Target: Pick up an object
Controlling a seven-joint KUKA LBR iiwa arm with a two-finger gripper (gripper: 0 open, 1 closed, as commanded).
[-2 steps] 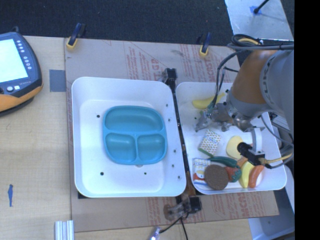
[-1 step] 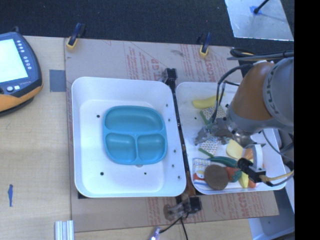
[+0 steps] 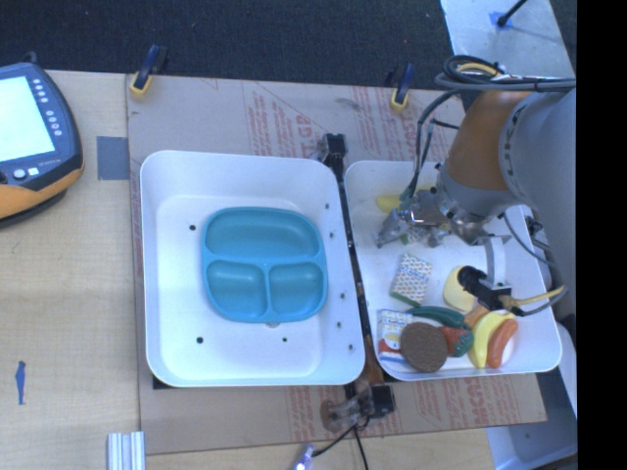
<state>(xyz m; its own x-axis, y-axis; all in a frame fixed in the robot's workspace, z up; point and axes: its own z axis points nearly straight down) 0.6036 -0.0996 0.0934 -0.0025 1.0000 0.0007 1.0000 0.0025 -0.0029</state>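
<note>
In the right bin's (image 3: pixel 549 360) far-left corner my gripper (image 3: pixel 407 221) hovers, jaw state unclear, with toy food (image 3: pixel 460 331) crowding the near edge.

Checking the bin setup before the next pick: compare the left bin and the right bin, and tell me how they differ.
The left bin holds a single item, a blue divided tray lying flat in its middle; the right bin holds a jumble of small things, among them a brown round disc and a patterned packet. The arm's gripper hangs over the right bin, not the left bin. The left bin looks wider. Both are shallow, white and side by side.
</note>
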